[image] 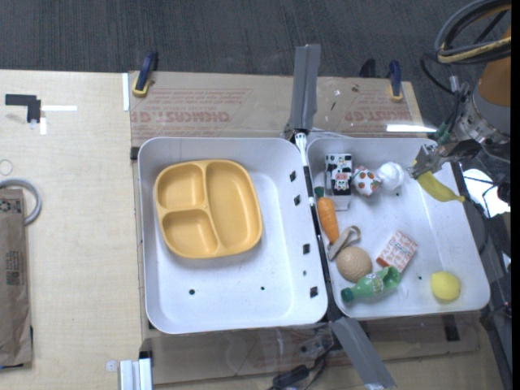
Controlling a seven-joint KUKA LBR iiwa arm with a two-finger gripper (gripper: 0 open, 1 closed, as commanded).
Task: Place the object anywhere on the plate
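Lying just below fingers (431,159): banana (439,188), right bin; plate (209,208) left.

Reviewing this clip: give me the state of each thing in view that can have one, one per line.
Plate: in the left bin, all three compartments bare.
Gripper: over the right bin's far right corner, right by the banana; whether it grips is unclear.
Banana: at the right bin's far right side, beside the gripper.
Green bottle: lying on its side.
Carrot: lying along the divider.
Lemon: resting in the near right corner.
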